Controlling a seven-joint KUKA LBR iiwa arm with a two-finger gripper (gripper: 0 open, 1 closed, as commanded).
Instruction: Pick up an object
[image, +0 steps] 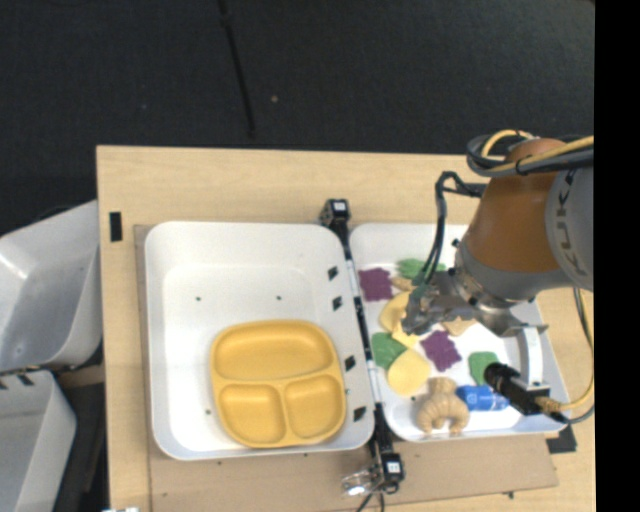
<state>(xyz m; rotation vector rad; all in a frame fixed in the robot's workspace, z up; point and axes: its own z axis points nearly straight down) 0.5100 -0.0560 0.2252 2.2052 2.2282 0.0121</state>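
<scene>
Tool (418, 312) sits low among toys in the right bin (520, 425), grip state unclear; yellow tray (277, 382) at 9 o'clock

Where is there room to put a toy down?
The left bin has bare white floor above and left of the yellow tray. The right bin is crowded: toys lie close together there, and the pincer hangs over them.

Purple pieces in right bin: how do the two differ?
The upper purple piece lies near the divider at the bin's far side, apart from the arm; the lower purple piece sits mid-bin, right beside the gripper. The upper looks squarer, the lower more lobed. Both are flat and the same purple.
</scene>
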